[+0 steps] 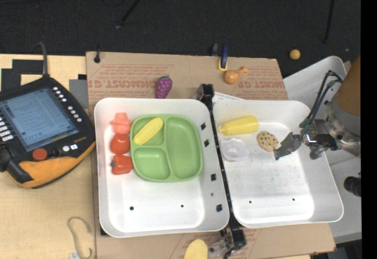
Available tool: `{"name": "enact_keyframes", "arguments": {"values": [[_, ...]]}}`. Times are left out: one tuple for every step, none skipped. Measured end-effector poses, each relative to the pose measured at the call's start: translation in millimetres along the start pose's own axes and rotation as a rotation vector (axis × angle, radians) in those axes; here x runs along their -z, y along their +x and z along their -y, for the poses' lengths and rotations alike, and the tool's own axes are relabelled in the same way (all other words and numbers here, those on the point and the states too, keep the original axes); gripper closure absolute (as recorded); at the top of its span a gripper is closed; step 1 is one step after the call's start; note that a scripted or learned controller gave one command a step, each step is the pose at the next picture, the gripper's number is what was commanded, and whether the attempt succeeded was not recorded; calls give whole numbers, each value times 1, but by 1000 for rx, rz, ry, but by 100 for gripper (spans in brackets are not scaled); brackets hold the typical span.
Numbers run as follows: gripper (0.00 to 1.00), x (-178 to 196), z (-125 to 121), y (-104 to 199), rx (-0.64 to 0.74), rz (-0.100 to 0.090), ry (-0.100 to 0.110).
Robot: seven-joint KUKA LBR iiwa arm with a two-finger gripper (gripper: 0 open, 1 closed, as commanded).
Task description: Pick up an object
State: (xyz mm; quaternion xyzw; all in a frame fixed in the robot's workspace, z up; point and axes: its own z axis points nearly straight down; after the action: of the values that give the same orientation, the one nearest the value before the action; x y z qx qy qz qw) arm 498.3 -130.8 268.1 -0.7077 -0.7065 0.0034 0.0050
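I can't tell the gripper (287, 147) state — it's beside the cookie (267, 140), so I risk nudging it away, 0 picked.

Right bin's graspable things
Yellow bottle (238, 125) lies on its side at frame centre-right; speckled cookie (267, 140) flat, lower right of it.

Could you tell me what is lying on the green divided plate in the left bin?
A yellow corn cob lies in the green plate's upper-left compartment; the other two compartments look bare. Whatever is beneath the plate is covered.
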Motion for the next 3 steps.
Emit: {"name": "enact_keyframes", "arguments": {"values": [[0,5,-2,0,2,2,-11],[0,-59,-3,5,3,0,-4],[0,-103,-7,7,3,0,-5]]}}
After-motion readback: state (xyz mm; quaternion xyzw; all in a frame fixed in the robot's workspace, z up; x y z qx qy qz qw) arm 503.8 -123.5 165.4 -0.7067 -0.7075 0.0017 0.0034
